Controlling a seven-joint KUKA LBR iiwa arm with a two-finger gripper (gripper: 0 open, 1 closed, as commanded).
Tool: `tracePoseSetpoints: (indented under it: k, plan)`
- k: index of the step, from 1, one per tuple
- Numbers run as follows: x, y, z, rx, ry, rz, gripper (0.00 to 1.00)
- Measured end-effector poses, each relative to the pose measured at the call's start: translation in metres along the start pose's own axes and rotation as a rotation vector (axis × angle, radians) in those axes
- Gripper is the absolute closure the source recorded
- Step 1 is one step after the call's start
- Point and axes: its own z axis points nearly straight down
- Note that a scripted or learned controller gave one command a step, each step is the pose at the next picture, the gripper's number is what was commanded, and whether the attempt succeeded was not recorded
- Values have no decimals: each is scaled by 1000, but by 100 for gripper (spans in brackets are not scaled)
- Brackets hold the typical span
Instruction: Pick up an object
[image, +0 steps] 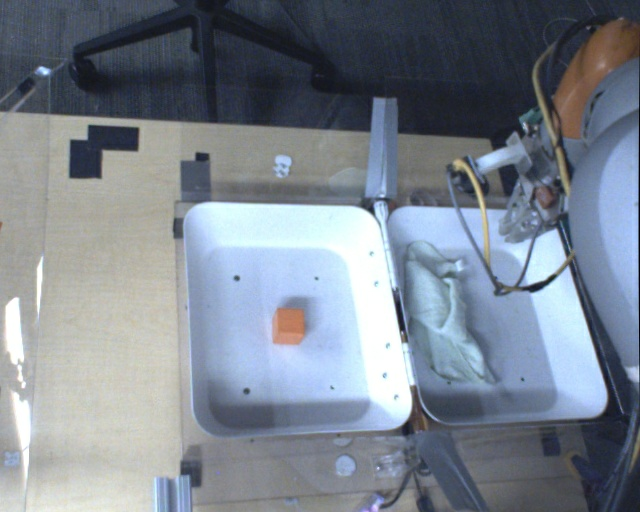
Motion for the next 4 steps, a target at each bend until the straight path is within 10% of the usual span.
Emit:
tracePoseSetpoints:
  k: [4]
  plan:
    - [6, -6, -43, 1, 8, -28, 100]
